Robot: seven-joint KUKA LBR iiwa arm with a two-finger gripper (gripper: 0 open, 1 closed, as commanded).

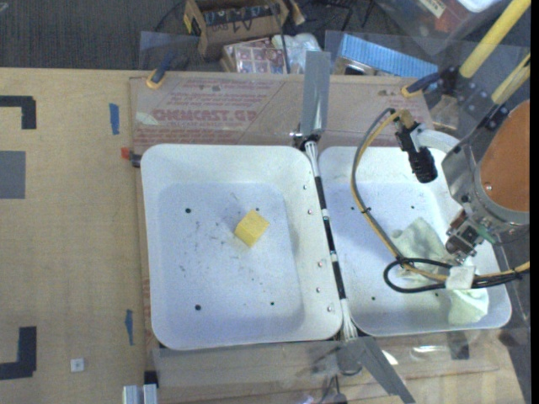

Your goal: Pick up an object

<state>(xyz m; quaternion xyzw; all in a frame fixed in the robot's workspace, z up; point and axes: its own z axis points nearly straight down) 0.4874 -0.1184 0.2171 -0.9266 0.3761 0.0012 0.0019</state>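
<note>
So gripper (461, 244) sits low over the right bin (379, 310), right above a pale green cloth (421, 238) at that bin's right side; can't tell its state. Yellow block (251, 228) lies well apart, near the middle of the left bin (168, 310), on the table (67, 242).

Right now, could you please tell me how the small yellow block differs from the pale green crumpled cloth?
The small yellow block is compact with flat faces and edges; the pale green crumpled cloth is limp and spread out. The block is bright yellow, the cloth washed-out green. The block lies alone in the left white bin; the cloth lies in the right white bin, under the gripper and cables. Both rest on a bin floor.
</note>
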